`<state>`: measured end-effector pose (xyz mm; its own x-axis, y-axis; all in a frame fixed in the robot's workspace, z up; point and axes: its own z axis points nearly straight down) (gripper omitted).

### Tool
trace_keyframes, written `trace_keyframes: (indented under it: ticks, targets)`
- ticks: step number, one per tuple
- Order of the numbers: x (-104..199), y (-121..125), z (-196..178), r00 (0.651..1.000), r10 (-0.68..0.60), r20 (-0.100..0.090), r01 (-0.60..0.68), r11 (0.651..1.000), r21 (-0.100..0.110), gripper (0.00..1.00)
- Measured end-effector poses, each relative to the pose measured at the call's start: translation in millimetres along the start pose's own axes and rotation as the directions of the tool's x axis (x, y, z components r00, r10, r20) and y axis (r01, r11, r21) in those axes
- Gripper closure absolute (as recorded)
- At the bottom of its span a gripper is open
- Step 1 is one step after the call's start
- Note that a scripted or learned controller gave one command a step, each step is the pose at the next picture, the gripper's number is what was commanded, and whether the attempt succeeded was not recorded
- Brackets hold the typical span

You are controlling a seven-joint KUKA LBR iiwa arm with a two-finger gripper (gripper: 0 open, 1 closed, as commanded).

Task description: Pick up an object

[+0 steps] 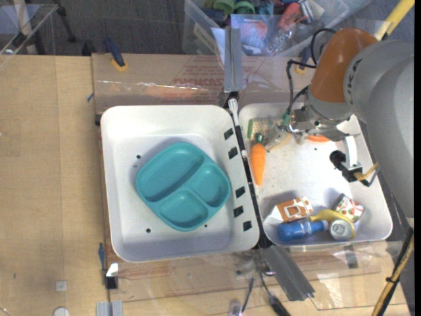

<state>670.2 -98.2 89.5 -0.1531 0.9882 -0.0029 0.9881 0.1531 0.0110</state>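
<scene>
The arm was seen reaching into the far end of the right bin, gripper low over the bin floor near a green packet. Finger state could not be told; nothing was seen held. A carrot was lying just beside the divider, apart from the gripper. A blue bottle, a banana, a can and an orange box were clustered at the near wall. A teal divided plate was sitting in the left bin.
</scene>
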Motion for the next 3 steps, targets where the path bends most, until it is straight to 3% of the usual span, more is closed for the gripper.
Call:
trace_keyframes:
  ticks: [1, 2, 3]
  targets:
    - [5, 0, 0, 0.993, -0.119, 0.001, 0.119, 0.993, 0.005, 0.0]
    - [-27, -4, -1, 0.988, 0.154, 0.001, -0.154, 0.988, -0.001, 0.0]
    - [-102, -19, -53, 0.982, 0.187, 0.0, -0.187, 0.982, 0.01, 0.0]
